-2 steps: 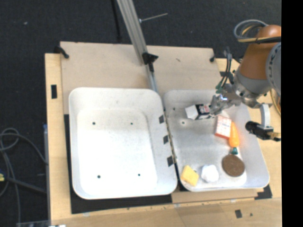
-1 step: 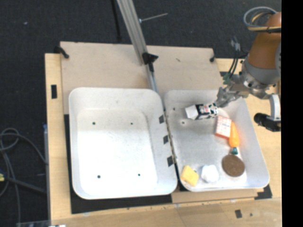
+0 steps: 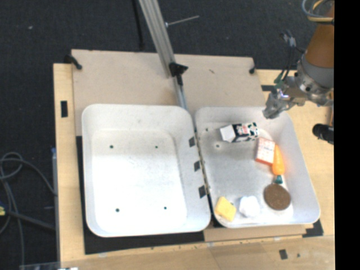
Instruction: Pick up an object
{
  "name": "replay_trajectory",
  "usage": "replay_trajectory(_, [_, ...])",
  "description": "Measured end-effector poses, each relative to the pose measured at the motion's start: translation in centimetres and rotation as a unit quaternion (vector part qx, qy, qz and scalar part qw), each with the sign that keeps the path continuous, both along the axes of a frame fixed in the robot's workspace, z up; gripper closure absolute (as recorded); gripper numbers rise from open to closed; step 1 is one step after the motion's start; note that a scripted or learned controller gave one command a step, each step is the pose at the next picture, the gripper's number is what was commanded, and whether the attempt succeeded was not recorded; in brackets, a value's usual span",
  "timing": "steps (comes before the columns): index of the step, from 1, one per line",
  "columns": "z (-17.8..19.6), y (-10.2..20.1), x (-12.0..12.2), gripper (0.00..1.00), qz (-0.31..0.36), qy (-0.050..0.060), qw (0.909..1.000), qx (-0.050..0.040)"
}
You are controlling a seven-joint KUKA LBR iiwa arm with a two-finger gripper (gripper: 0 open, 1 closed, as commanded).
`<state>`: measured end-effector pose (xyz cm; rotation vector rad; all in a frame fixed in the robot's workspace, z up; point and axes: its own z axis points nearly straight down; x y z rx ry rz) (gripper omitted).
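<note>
White toy car [image 3: 239, 132], orange carrot [image 3: 278, 162], brown disc [image 3: 277, 197], yellow block [image 3: 226, 209], all in right bin [image 3: 225, 167]

A slanted aluminium rail [image 3: 159, 35] crosses a cardboard sheet [image 3: 124, 77]; grey cables [image 3: 17, 176] lie beside the bench.

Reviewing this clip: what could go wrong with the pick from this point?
1. The orange carrot-shaped toy lies against the pale box; a grasp may catch both.
2. The brown disc, white lump and yellow block hug the right bin's near wall, so finger room looks tight.
3. The end effector hovers over the bin's far corner, off every object.
</note>
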<state>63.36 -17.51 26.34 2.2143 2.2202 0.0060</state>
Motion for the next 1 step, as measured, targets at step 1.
replay_trajectory(1, [0.20,5.38,0.86,1.00,0.002,0.002,1.0000,0.0002])
